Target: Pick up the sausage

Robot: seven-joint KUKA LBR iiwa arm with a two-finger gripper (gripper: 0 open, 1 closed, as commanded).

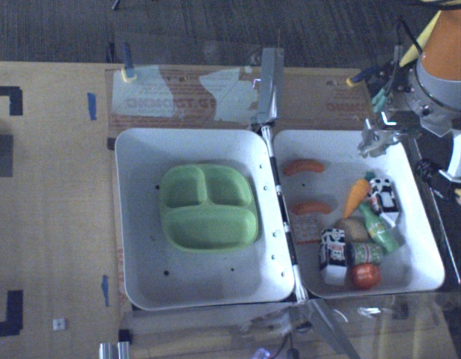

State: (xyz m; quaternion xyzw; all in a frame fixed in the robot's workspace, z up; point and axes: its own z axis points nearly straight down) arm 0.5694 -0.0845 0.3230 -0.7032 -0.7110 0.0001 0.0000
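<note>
Sausage first: you have two short orange-red sausages in the right-hand shallow white bin (429,234). One sausage (303,167) lies near that bin's far left corner, lengthwise across it; the second sausage (311,208) lies nearer you, just above a small flat reddish packet (306,229).

Your grey arm with its orange band (446,47) comes in at the bin's far right corner, wrist tilted down and to the left. The metal two-finger gripper (374,142) hangs over the bin's far rim, with nothing between its fingers; whether they are apart or together you cannot tell from this angle.

Both sausages lie to the left of the gripper and well apart from it, the far one roughly level with it, the other closer to the bin's middle.

Beside the bin's centre you see a small orange carrot (356,196), a black-and-white cow-patterned carton (382,196), a green bottle (380,229), a second cow-patterned carton (333,253), a dark can (364,253) and a red tomato (365,276). Their labels are too small to read.

Left of this bin, the other white bin (137,170) holds a green three-compartment plastic plate (208,206). Behind it lies flattened cardboard (182,99) with faded red print that you cannot make out.
</note>
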